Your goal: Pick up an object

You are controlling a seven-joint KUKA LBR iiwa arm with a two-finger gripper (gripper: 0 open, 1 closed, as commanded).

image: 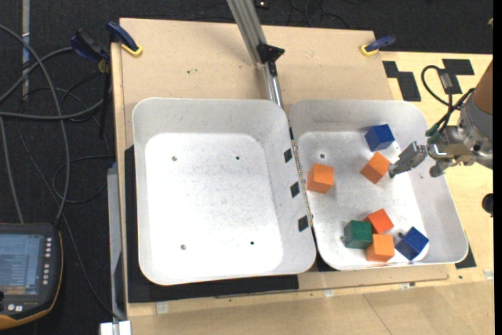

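An orange block (pixel 376 167) lies on the floor of the right bin (pixel 439 204), below a blue block (pixel 380 136). The gripper (pixel 407 160) sits just beside it, its fingers empty; their spread is too blurred to tell. Nothing looks lifted yet, so closing and raising remain.

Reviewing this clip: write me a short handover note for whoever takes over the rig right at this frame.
End effector: low over the right bin, beside an orange block; nothing seen between its fingers.
Blocks, all in the right bin: blue block at the back, orange cube near the divider, a cluster at the front with a green block.
Done: nothing lifted.
Left: grasp and raise one block.
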